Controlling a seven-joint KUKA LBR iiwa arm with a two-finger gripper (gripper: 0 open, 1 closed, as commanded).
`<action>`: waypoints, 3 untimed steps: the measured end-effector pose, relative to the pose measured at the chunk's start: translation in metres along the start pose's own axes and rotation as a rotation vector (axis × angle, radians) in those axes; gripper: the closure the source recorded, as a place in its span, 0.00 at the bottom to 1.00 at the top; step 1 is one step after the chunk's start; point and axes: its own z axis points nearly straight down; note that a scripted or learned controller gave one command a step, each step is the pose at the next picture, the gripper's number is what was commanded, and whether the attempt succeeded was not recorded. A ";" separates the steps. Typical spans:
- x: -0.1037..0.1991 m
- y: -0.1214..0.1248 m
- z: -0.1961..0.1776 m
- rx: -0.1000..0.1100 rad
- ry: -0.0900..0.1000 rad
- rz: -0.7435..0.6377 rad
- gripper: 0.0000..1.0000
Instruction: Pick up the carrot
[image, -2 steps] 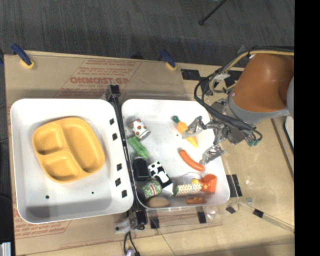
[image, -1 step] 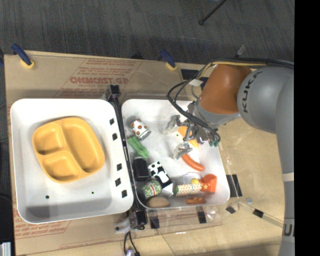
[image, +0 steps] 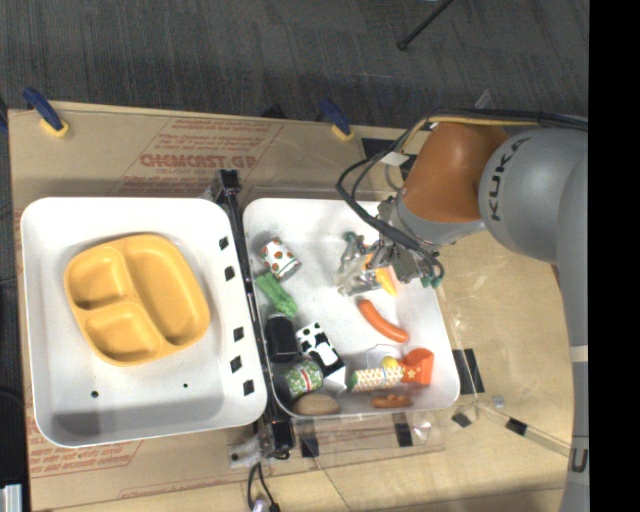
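The gripper (image: 356, 272) is seen lowered into the right bin (image: 300, 212), over its upper middle, with the grey arm (image: 530, 195) reaching in from the right. Whether the gripper is released or clenched cannot be told, since its tip is small and cluttered from this angle. Nothing is clearly seen grasped in it.

The carrot (image: 383, 320) is seen lying on the floor of the right bin, slanted, just below and to the right of the gripper. Whether it is touched cannot be made out.

A black-and-white toy cow (image: 322, 349), a green can (image: 303, 378) and a red cup (image: 418, 366) are crowded along the bin's near edge. A yellow divided tray (image: 135, 297) is held in the left bin (image: 40, 235).
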 end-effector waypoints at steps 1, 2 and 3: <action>-0.038 -0.021 0.009 0.001 0.001 -0.235 1.00; -0.041 -0.020 -0.004 0.005 -0.006 -0.239 1.00; -0.041 -0.020 -0.004 0.004 -0.005 -0.238 0.00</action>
